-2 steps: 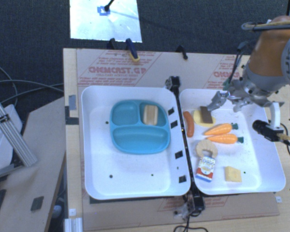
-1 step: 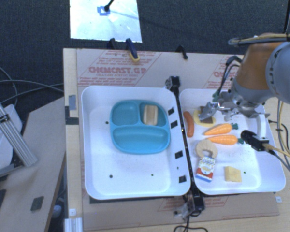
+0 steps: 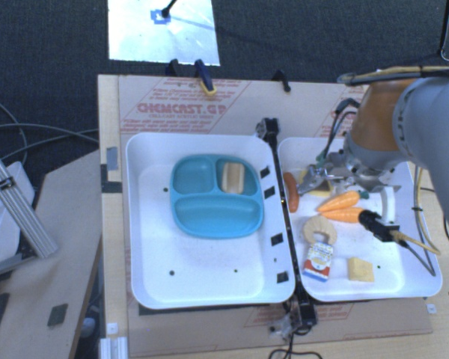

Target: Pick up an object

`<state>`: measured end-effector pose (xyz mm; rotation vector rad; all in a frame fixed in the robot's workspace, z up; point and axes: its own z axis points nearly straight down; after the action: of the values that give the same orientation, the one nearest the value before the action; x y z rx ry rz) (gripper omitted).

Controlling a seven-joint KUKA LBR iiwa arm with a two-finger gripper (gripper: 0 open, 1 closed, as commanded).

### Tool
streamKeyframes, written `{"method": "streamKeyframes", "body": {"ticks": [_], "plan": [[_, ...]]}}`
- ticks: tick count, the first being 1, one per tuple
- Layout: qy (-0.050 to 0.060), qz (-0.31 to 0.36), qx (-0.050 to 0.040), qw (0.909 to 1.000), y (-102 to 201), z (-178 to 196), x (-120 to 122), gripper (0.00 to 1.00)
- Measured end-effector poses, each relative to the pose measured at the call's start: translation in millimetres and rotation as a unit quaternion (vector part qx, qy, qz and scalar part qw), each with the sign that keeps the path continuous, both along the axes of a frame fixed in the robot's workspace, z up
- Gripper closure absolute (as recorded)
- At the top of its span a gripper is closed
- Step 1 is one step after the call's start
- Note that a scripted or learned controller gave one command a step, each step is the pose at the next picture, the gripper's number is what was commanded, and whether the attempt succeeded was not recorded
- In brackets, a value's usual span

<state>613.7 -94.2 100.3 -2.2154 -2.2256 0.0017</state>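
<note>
Orange plastic carrots [image 3: 341,207] are lying in the right bin [image 3: 415,279] just under the gripper [image 3: 325,179] — likely light, stiff, slick, best pinched mid-body. I'm unable to tell the claw's state.

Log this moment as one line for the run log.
arm: over right bin | gripper: low near carrots, nothing seen held | left bin: blue tray with bread slice

Two white bins [image 3: 146,275], one blue divided plate [image 3: 209,215], two carrots [image 3: 342,208], one bread slice [image 3: 233,177], one cheese wedge [image 3: 361,270].
</note>
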Motion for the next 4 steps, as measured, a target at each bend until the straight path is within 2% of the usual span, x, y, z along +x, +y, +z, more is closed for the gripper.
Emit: {"method": "streamKeyframes", "body": {"ticks": [1, 2, 4], "plan": [[-0.001, -0.001, -0.0005, 1.0, 0.0, -16.1, 0.6, 0.0], [-0.002, -0.001, -0.0002, 1.0, 0.2, -4.7, 1.5, 1.0], [-0.004, 0.001, -0.0002, 1.0, 6.8, 120.7, 4.0, 1.0]]}}
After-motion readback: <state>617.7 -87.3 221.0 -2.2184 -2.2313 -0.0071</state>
